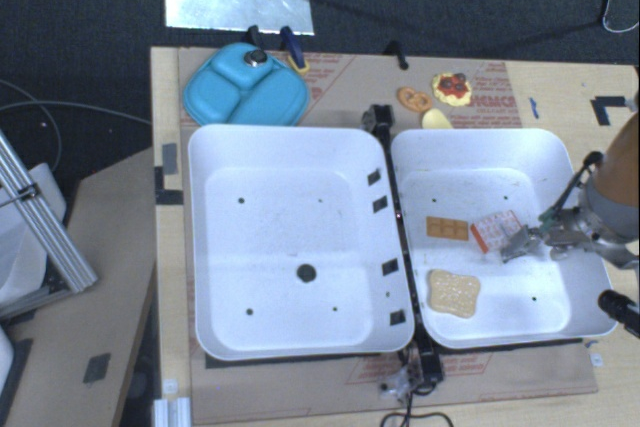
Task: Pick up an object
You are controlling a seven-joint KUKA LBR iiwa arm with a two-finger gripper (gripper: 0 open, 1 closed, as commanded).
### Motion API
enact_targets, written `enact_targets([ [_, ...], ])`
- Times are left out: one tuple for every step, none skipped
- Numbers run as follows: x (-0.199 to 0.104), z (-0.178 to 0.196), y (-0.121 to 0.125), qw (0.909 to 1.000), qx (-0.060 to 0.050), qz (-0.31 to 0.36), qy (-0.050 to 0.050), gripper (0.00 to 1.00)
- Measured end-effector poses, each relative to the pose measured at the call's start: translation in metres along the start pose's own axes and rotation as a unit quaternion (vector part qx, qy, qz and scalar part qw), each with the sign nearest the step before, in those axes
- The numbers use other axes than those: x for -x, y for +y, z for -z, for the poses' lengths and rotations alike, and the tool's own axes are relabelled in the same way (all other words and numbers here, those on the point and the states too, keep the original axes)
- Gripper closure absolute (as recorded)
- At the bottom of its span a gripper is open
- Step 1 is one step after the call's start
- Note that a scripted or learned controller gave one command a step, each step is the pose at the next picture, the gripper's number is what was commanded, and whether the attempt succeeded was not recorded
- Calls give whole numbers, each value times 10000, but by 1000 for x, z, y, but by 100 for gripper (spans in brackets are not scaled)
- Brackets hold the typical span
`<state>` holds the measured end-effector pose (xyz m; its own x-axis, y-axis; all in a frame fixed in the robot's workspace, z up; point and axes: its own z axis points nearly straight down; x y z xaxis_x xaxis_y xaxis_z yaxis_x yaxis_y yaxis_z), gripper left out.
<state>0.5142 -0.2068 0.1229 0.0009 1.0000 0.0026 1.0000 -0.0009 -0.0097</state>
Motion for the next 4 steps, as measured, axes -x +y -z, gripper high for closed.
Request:
enact_targets([
  [0, 19, 4, 10000, 71, 10, -23, 100],
  [-44, -36, -24, 9999, 129, 12, -63, 100],
  [-84, -35, 11, 9999, 110, 31, -46, 100],
  [-169, 66, -28, 9999, 93, 65, 3, 100],
])
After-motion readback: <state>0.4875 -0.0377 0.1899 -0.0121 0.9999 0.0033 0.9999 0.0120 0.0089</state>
